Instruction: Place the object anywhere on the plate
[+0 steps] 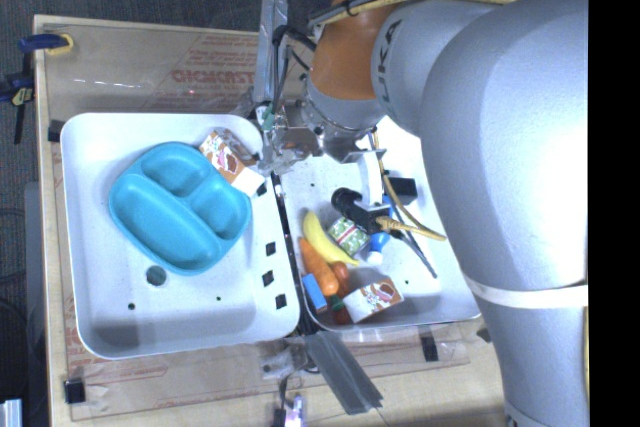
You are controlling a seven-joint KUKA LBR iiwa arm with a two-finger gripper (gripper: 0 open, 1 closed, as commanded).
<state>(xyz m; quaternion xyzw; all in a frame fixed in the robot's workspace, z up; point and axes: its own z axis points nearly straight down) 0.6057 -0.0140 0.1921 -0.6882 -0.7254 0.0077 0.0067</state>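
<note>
A blue plate (180,205) with three compartments lies in the left bin (90,315). A small printed carton (226,155) rests at the plate's upper right edge, partly on its rim. My gripper (272,143) hangs just to the right of the carton, over the wall between the two bins. The view does not show whether it touches the carton.
The right bin (440,300) holds a banana (317,238), a green-labelled can (348,235), an orange carrot (324,267), a blue piece (313,293) and a second carton (373,298). A small dark round thing (155,276) lies below the plate in the left bin.
</note>
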